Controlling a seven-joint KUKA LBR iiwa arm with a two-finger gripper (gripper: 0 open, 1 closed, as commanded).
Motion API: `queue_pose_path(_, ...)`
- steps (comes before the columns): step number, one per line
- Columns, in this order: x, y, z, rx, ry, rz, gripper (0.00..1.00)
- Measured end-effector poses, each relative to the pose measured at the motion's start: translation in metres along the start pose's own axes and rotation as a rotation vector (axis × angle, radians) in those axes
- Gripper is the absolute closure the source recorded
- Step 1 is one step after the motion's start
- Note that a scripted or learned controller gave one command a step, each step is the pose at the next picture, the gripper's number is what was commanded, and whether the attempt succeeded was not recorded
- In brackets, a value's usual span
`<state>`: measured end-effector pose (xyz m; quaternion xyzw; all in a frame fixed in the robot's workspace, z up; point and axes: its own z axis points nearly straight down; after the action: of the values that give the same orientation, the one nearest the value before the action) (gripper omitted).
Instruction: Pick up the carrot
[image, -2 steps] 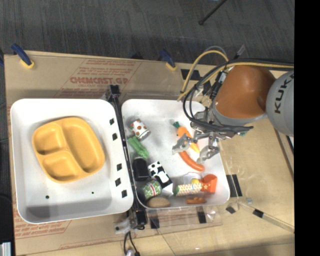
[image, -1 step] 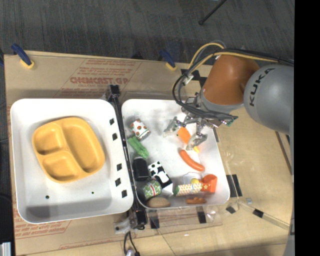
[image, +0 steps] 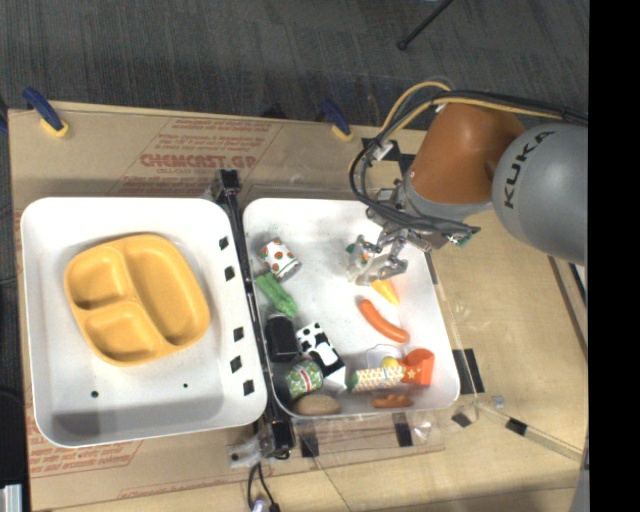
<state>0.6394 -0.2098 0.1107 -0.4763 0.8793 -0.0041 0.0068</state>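
My claw (image: 378, 258) hangs low in the right bin (image: 330, 215), just above the carrot (image: 386, 291), which lies near the far right wall beside a sausage (image: 384, 320). Whether it is parted or closed I cannot tell. I should straddle the carrot across its narrow width, clear of the sausage, before closing.

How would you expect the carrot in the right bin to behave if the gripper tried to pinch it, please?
The carrot looks like smooth moulded plastic, so probably stiff, light and somewhat slippery. Its tapered, rounded shape may roll or squirt out of a pinch. It lies just below the gripper and close to the sausage, which could get nudged.
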Motion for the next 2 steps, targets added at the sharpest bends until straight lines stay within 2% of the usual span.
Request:
queue_pose_path(1,-0.0132,-0.0178,-0.1032,-0.005,0.002,-0.4,1.0)
queue_pose_path(2,-0.0121,-0.0167,-0.1,-0.011,0.003,-0.399,0.0)
